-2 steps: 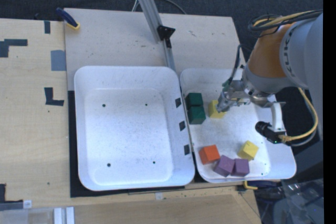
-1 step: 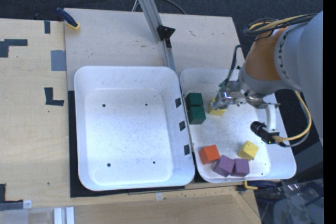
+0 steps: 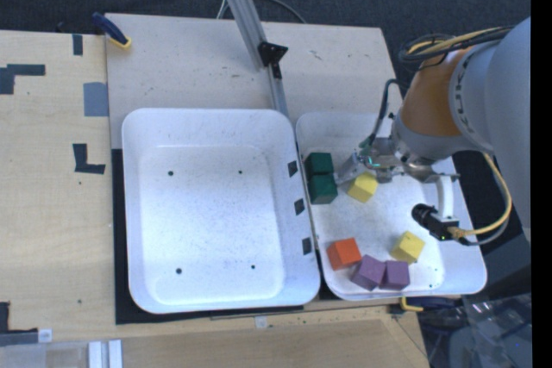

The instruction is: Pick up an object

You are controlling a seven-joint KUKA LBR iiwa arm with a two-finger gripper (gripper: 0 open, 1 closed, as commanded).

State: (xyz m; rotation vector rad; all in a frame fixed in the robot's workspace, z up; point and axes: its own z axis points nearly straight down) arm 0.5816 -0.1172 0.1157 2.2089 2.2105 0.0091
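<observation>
Hanging low over the right bin (image 3: 384, 224), with the gripper (image 3: 366, 169) just above the tilted yellow block (image 3: 362, 188) lying mid-bin, near the green blocks (image 3: 321, 177). Not managing to tell from this angle how far open the tool is, nor whether anything is caught in it. Probably doing best by centring squarely on the yellow block, keeping clear of the green neighbours, closing firmly, then lifting straight up slowly.

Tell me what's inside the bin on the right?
The right bin holds two green blocks, a yellow block by the gripper, an orange one, two purple ones and another yellow one. The arm covers the bin's far corner.
</observation>
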